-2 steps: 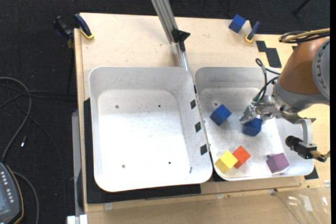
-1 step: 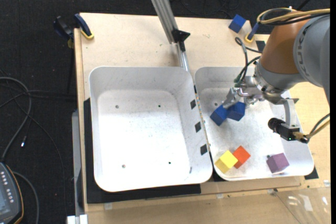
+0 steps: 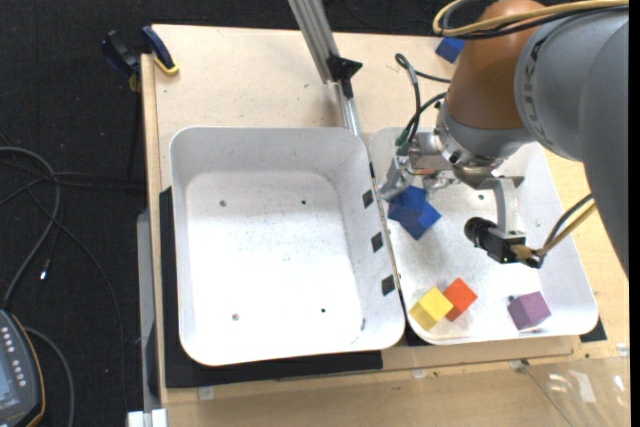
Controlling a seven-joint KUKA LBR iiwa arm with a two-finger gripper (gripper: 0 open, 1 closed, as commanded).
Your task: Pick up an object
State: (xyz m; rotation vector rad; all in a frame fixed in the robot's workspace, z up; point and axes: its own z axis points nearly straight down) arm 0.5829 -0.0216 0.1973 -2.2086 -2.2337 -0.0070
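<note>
Two shallow white bins sit side by side on a pale wooden bench [image 3: 250, 80]. No brand, label or readable writing can be made out anywhere. The left bin [image 3: 200, 335] shows a bare floor with a few dark specks. The right bin [image 3: 565, 270] holds four blocks: a blue block [image 3: 414, 213] toward its ten o'clock side near the shared wall, a yellow block [image 3: 431, 309] and an orange block [image 3: 460, 296] touching each other at about seven o'clock, and a purple block [image 3: 528, 310] at about five o'clock by the rim. The grey arm [image 3: 580, 65] with its orange band [image 3: 495, 65] reaches in from three o'clock. Its gripper [image 3: 405, 177] hangs over the right bin just at twelve o'clock of the blue block; whether the pincer is spread or pinching anything I cannot tell. A black-and-yellow clamp [image 3: 145, 50] lies at the bench's ten o'clock corner.
</note>
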